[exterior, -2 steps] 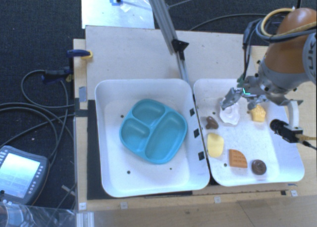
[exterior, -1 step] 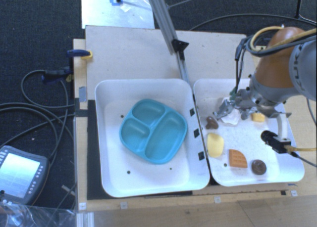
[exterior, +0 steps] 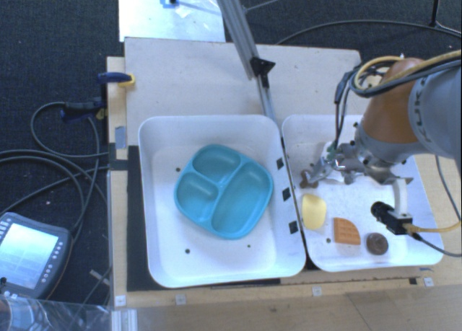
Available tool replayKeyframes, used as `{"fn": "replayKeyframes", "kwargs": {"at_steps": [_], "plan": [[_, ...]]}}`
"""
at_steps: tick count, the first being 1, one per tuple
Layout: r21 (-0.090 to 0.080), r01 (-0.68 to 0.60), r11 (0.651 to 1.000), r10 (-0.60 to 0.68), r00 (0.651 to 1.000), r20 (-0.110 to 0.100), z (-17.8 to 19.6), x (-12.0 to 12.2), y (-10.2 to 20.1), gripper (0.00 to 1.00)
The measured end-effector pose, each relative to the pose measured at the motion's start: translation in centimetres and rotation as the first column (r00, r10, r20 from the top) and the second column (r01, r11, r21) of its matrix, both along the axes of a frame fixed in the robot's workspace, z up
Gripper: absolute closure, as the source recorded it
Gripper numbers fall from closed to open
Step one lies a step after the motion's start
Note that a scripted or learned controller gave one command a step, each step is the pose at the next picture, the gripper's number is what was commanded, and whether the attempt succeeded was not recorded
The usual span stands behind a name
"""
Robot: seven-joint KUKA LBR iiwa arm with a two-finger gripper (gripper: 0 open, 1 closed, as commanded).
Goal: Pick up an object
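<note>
Yellow piece [exterior: 313, 211] nearest, just below gripper [exterior: 317, 173]; fingers' state impossible to tell; best lowered straight, clear of bin wall [exterior: 292, 200].

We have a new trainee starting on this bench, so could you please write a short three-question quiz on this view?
1. True or false: the blue divided plate lies in the left bin.
2. How many small items lie near the front of the right bin?
3. Which item is nearest the wall between the bins? A: pale yellow piece; B: orange wafer; C: brown round piece.

Key
1. True.
2. Three.
3. A. The end effector sits just behind that piece, in the right bin.
</note>
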State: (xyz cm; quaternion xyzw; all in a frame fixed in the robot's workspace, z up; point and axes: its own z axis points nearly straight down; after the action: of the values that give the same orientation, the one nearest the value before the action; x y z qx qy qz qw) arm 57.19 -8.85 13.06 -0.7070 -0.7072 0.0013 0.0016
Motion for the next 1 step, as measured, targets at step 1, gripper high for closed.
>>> {"fn": "replayKeyframes", "kwargs": {"at_steps": [1], "plan": [[0.000, 0.000, 1.000, 0.000, 1.000, 0.001, -4.23, -0.04, 0.03, 0.00]]}}
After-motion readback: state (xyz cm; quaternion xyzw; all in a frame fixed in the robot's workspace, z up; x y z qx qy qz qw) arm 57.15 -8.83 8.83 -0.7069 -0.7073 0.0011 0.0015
